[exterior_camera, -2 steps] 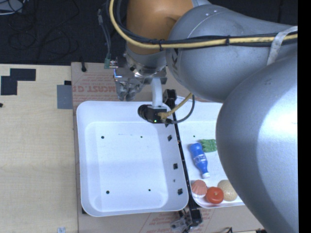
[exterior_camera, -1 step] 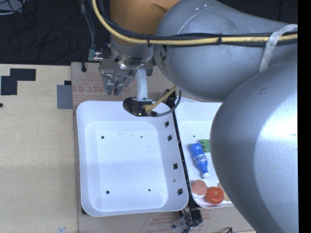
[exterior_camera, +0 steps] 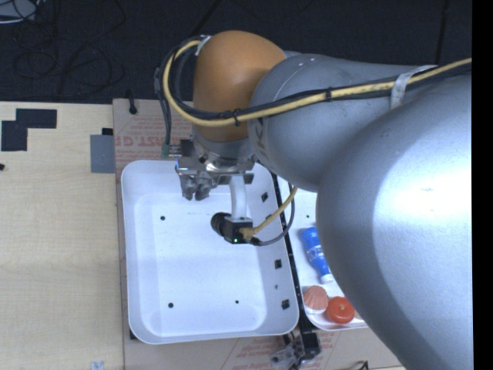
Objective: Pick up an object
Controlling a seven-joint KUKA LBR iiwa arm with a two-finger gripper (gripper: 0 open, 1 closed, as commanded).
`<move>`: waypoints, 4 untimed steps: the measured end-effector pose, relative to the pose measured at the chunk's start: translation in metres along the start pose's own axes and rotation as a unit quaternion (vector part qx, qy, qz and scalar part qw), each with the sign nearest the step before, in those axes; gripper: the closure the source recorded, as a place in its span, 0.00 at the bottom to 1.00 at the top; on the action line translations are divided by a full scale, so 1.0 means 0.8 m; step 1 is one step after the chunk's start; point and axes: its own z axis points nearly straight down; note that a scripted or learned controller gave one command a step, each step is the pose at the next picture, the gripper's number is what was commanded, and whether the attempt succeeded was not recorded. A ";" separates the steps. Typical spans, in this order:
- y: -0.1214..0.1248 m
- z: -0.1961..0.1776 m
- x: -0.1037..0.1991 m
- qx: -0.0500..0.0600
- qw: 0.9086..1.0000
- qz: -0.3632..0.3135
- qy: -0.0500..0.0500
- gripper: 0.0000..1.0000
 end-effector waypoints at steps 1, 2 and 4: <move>0.036 -0.087 0.053 -0.009 1.000 -0.003 0.004 1.00; 0.033 -0.244 0.049 -0.013 1.000 -0.003 0.005 1.00; -0.017 -0.291 0.048 -0.003 1.000 -0.003 0.002 1.00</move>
